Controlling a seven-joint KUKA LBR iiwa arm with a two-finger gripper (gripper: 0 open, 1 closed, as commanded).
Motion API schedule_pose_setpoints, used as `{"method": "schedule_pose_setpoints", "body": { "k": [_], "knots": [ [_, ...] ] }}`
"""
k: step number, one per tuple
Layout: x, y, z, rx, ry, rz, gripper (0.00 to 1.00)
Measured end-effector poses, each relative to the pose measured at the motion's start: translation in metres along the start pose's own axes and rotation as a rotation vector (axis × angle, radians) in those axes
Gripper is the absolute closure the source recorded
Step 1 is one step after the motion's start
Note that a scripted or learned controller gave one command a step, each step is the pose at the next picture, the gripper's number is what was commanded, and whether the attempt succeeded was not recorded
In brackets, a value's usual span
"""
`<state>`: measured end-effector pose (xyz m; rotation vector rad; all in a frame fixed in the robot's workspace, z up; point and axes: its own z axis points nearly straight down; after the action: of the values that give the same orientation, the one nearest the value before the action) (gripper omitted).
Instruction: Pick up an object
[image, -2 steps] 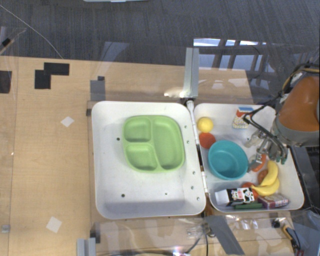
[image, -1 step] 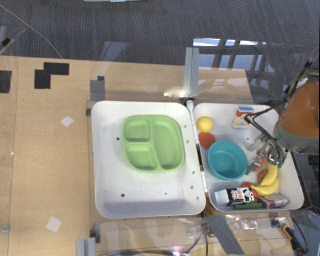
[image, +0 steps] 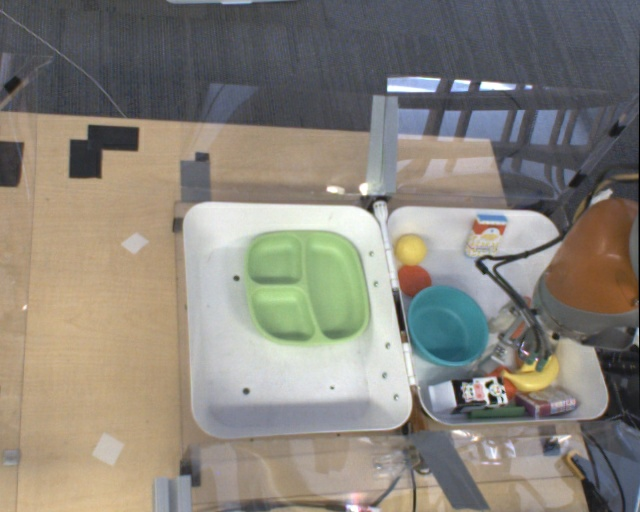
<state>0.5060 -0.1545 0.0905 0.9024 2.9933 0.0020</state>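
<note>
The gripper (image: 522, 345) sits low in the right bin (image: 445, 222), just above the banana (image: 533, 377); its grip state cannot be told. Judged step: approach to grasp. Next move calls for closing on the banana, clear of the bowl (image: 447, 325).

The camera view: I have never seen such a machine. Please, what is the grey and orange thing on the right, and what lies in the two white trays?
It is a robot arm, seen by one camera fixed above the bench and looking down at a slant. Its job is to pick up an object. The arm reaches in from the right, and its pincer is low over the right bin, near a banana. I cannot tell whether it holds anything. That bin also has a teal bowl, a yellow ball, a red ball and some small boxes. The left bin holds a green divided plate.
</note>
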Motion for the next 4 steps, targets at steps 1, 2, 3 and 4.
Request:
{"method": "schedule_pose_setpoints", "body": {
  "k": [1, 2, 3, 4],
  "knots": [
    [0.014, 0.004, -0.002, -0.005, -0.02, -0.034, 0.0],
    [0.012, 0.018, -0.002, 0.014, -0.022, -0.019, 0.0],
    [-0.081, 0.025, 0.003, 0.002, -0.001, -0.061, 0.0],
    [-0.061, 0.012, 0.002, 0.0, 0.0, 0.1, 0.0]
  ]
}}
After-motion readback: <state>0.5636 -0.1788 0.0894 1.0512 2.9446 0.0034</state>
